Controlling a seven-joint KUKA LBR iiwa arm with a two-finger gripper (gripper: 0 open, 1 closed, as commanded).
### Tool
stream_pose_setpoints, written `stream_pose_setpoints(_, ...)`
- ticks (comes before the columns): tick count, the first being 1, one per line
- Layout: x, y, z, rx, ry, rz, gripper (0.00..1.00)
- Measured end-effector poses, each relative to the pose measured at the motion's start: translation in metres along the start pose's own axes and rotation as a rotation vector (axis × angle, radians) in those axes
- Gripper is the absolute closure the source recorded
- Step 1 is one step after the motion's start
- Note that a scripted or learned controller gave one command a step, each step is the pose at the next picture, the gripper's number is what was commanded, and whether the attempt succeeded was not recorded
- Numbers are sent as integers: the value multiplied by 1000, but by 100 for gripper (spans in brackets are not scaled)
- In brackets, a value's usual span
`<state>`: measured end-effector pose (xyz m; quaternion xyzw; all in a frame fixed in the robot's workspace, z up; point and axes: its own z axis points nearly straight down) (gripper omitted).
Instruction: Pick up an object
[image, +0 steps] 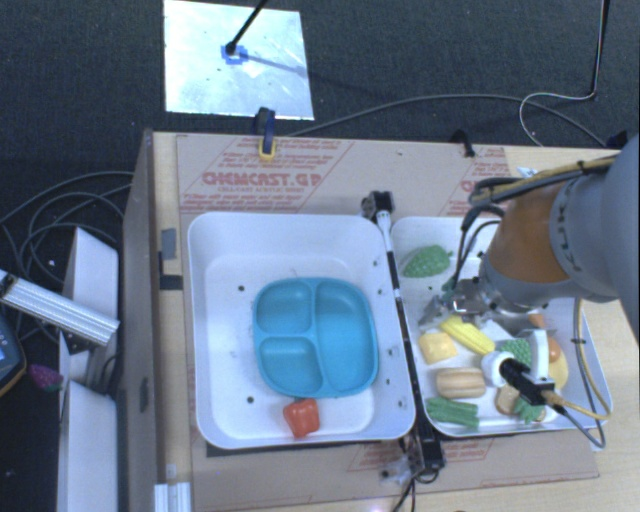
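My gripper (443, 303) is low in the right bin (410, 235), at the bin's left-middle. It is just above a yellow corn cob (468, 335) and a yellow block (437, 347). A green leafy piece (425, 262) lies beyond it towards the back. A tan bread roll (460, 382) and a green pod (452, 411) lie at the bin's front. A green-and-white piece (515, 354) sits to the right, partly under the arm. The view does not show anything held in the gripper.
The left bin (215, 300) holds a blue divided plate (314, 336) and a red-orange toy (301, 417) at its front edge. The grey arm with its orange band (530, 240) covers the right bin's far right side. Cables run along that bin's right rim (590, 385).
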<state>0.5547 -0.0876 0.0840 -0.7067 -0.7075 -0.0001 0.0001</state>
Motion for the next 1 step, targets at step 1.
stream_pose_setpoints(1, 0, 1, -11, -3, 0, -1, 100)
